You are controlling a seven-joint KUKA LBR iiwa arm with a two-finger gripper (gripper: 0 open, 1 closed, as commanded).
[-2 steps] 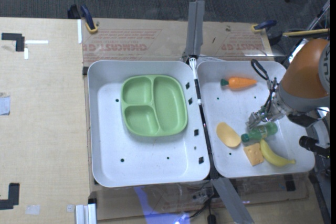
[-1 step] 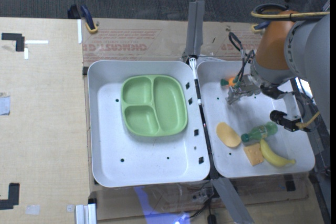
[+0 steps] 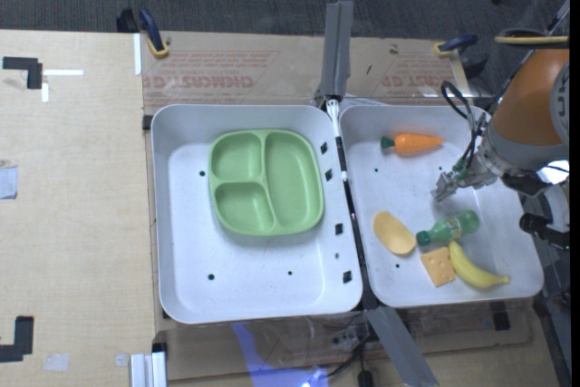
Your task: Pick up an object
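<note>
The right bin (image 3: 381, 285) holds an orange carrot (image 3: 412, 143) at the back. Toward its front lie a small green bottle (image 3: 447, 230), a flat yellow oval piece (image 3: 394, 233), a cheese wedge (image 3: 438, 267) and a banana (image 3: 476, 269). My gripper (image 3: 446, 188) hangs low over the right bin's middle right, between the carrot and the green bottle. It sits just above and behind the bottle, and I see nothing held in it.
The left bin (image 3: 181, 267) holds a green three-compartment plate (image 3: 265, 182). A grey divider (image 3: 337, 59) runs up between the bins at the back. The arm's orange band (image 3: 535, 100) looms over the right bin's right wall.
</note>
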